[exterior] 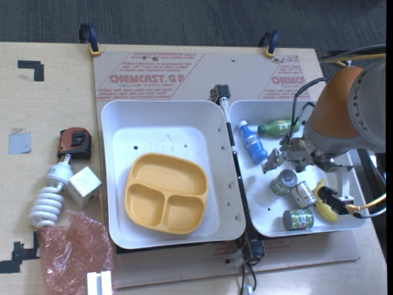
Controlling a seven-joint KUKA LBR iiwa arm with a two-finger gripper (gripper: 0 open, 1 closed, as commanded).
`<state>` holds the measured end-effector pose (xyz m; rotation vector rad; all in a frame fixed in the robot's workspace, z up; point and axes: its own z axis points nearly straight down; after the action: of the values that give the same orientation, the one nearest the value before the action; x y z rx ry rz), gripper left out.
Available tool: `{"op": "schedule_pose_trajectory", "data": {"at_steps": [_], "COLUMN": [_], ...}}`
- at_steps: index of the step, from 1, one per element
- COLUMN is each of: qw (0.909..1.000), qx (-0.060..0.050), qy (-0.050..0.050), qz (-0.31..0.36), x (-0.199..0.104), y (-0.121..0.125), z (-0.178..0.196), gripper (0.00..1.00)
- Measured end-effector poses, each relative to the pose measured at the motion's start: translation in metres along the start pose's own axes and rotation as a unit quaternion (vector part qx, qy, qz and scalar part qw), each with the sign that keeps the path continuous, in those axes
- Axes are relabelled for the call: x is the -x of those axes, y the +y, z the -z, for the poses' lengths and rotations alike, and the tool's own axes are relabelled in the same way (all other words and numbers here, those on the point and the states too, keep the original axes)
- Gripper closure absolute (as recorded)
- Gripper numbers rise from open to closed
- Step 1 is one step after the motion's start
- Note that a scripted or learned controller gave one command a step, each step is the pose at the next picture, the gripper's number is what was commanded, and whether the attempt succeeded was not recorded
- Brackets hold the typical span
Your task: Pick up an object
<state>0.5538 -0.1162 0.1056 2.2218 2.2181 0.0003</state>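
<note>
Yellow tray in left bin, pincer over right bin

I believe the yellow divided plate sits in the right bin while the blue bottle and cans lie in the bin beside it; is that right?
Not quite: the camera view shows the yellow divided plate in the left bin, not the right. The blue bottle and cans lie in the bin beside it, the right bin.

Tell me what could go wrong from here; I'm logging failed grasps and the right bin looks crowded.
1. The cans and the banana lie packed close together in the right bin, so the pincer may nudge one aside or catch two at once.
2. The cans lie on their sides and could roll away under contact.
3. The arm hides part of the bin from the camera, so a miss may be hard to spot.
</note>
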Motion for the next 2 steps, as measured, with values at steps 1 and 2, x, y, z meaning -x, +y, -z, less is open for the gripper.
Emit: {"op": "schedule_pose_trajectory", "data": {"at_steps": [1, 2], "qw": [1.0, 1.0], "qx": [0.001, 0.001], "qy": [0.0, 0.0], "qz": [0.0, 0.0], "x": [0.0006, 0.0006], "y": [0.0009, 0.0009], "z": [0.0099, 0.0099], "gripper": [1.0, 0.0]}}
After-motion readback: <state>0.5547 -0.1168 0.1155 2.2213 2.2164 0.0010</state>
